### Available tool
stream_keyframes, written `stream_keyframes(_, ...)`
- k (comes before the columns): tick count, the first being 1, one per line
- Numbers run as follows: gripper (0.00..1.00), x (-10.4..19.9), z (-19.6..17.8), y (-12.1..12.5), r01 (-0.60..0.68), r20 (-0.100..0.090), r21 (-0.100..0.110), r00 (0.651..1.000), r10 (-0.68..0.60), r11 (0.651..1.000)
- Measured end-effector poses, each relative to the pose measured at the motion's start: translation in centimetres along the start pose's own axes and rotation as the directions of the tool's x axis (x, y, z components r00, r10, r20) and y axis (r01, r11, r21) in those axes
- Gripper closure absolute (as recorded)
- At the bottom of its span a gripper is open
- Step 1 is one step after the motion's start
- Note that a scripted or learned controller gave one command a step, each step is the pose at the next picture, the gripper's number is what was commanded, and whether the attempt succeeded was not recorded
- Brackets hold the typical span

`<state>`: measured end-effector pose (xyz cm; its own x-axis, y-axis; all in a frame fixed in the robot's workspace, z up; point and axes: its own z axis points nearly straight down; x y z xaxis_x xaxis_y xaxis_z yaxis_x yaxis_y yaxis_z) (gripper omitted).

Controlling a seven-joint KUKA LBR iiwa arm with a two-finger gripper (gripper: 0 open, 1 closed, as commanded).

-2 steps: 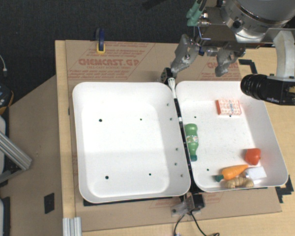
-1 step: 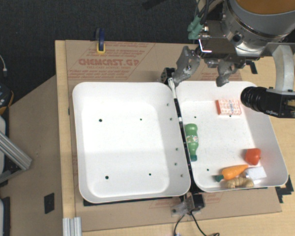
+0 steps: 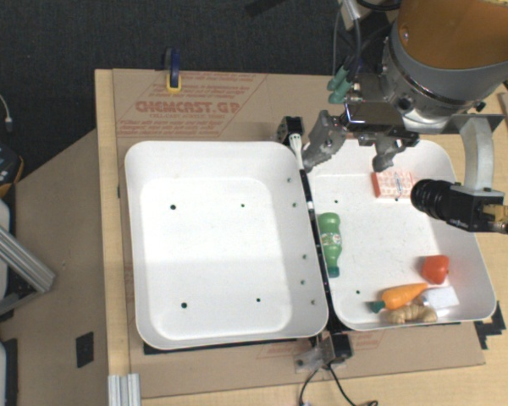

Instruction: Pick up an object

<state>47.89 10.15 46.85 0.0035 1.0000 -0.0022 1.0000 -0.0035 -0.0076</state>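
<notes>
Camera view, from the left: the left bin [image 3: 216, 252] sits bare beside its twin. Along the right bin's [image 3: 470, 260] near wall lies a green bottle [image 3: 329, 242], tucked against the divider where fingers would struggle to straddle it. Above, the gripper [image 3: 360, 152] hangs over the bin's far end, fingers spread wide with nothing between them. A pink patterned card [image 3: 393, 183] lies just beside one fingertip, likely the nearest target. Further right, a red tomato [image 3: 436, 268], orange carrot [image 3: 404, 294], tan ginger root [image 3: 411, 314] and white block [image 3: 441, 298] crowd the front corner.
</notes>
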Motion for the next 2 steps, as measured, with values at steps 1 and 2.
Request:
stream_keyframes(1,0.00,6.43,-5.06,-0.05,0.011,-0.006,-0.014,1.000,-0.011,1.000)
stream_keyframes(2,0.00,6.83,-5.14,-0.01,0.005,-0.003,-0.011,1.000,-0.005,1.000)
